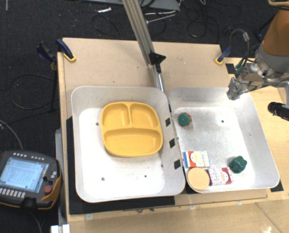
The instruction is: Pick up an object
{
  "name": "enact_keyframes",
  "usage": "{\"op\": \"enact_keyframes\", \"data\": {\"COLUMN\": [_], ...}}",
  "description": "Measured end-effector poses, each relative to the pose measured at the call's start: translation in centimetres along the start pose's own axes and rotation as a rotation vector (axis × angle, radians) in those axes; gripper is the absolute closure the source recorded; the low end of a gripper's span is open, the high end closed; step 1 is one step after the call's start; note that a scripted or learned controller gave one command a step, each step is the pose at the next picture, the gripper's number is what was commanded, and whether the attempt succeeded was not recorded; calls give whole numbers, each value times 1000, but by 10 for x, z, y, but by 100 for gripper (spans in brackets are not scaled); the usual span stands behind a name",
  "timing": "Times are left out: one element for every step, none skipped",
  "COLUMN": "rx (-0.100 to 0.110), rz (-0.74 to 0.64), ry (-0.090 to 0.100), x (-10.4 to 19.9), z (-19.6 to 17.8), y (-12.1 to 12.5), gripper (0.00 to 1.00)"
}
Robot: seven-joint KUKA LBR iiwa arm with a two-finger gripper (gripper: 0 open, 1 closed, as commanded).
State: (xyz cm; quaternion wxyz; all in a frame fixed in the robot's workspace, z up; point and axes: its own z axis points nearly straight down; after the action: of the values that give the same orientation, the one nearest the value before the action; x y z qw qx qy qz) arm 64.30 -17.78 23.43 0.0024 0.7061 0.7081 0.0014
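The end effector [234, 92] hangs over the right bin's [241, 130] far rim; whether it is apart or together, I cannot tell. The green ball [184, 120] lies well apart from it, bare floor between.

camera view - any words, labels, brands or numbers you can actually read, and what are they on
No text can be read.
Small carton: blue, white and orange print, too blurred to read.
Red and white packet: printing too small to read.
Teach pendant beside the bench: lit screen and buttons, nothing legible.
Yellow tray, the two green objects, the bins: no markings visible.
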Motion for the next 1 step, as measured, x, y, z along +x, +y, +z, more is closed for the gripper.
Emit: {"op": "enact_keyframes", "data": {"rx": [3], "rz": [-4], "ry": [2], "x": [45], "z": [1], "y": [9], "gripper": [100]}}
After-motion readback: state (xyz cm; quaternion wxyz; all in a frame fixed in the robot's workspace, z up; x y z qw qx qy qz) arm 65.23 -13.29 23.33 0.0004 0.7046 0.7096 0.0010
